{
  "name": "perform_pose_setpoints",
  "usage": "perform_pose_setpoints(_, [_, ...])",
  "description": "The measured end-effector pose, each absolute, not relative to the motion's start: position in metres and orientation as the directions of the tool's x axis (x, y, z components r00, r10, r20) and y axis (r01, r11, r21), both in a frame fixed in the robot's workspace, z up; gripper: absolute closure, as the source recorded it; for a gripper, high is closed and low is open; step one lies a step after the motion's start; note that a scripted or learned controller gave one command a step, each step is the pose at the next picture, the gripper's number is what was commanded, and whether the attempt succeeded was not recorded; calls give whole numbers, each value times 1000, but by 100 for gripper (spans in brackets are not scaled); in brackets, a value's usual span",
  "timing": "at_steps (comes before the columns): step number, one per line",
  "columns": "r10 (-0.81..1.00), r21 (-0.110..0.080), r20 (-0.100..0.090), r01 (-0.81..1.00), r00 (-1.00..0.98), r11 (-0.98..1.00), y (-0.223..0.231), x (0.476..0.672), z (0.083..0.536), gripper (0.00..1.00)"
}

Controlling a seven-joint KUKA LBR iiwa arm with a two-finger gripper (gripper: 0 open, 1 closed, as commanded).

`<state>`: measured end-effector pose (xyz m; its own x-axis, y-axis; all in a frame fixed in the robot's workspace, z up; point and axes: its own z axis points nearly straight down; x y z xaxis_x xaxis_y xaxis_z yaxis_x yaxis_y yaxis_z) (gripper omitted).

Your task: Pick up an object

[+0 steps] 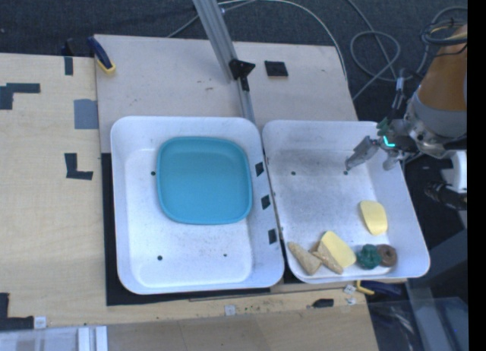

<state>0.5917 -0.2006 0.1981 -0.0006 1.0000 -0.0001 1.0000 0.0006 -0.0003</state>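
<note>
The claw (370, 154) hangs over the top right part of the right bin (319, 190), w/ nothing between its fingers. Fingers look spread a bit, so it's open. The things to pick all sit lower down in that bin, well apart from the claw. A yellow soap-like lump (373, 216) is nearest, just below the claw. Along the bottom edge: a tan bread piece (305, 257), a yellow wedge (336, 250), a green thing (369, 256) & a brown ring (387, 254). Left bin (133, 213) has a blue plate (204, 180).
</note>
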Motion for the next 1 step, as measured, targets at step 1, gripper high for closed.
perform_pose_setpoints(1, [1000,0,0,1000,-1,1,-201,592,198,0])
